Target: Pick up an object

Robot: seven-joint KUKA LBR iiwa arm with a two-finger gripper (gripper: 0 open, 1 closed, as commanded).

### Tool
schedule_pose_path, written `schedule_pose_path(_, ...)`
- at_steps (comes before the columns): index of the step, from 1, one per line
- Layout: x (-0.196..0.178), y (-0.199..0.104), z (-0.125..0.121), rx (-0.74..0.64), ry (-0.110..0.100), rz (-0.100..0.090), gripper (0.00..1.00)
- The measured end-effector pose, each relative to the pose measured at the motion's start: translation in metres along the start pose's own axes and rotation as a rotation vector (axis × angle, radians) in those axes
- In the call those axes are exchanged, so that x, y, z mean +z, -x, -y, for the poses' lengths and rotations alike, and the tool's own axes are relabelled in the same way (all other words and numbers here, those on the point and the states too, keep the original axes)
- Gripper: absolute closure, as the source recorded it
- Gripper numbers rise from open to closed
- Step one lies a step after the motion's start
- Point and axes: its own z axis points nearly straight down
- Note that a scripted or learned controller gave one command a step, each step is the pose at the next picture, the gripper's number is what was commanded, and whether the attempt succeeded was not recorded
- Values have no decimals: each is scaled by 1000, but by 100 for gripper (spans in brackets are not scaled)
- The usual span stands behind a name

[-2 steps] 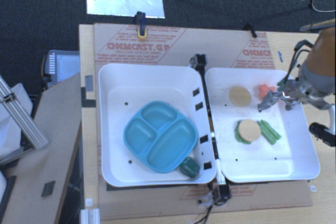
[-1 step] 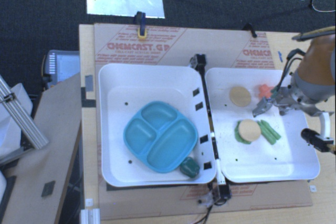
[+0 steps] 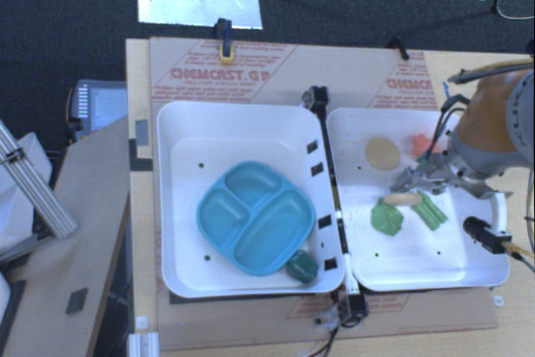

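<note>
You have a tan bench (image 3: 138,205) topped by a printed cardboard sheet (image 3: 251,67). On that sheet the left white bin (image 3: 180,134) and the right white bin (image 3: 355,267) sit side by side, touching along a black clipped seam (image 3: 328,180).

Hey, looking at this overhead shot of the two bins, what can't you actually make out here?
- Gripper: in the camera view, whether it holds anything is too small and cluttered to tell.
- Orange-red object: partly hidden behind the arm, so its shape is unclear.
- Dark green object: the blue divided plate covers part of it; too small to identify.
- Arm: cut off by the right edge.
</note>
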Motion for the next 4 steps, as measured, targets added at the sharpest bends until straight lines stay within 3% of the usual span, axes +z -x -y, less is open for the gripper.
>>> schedule_pose_path(1,-13,1,-1,0,5,2,100)
schedule_pose_path(4,-176,-19,-2,-5,8,2,100)
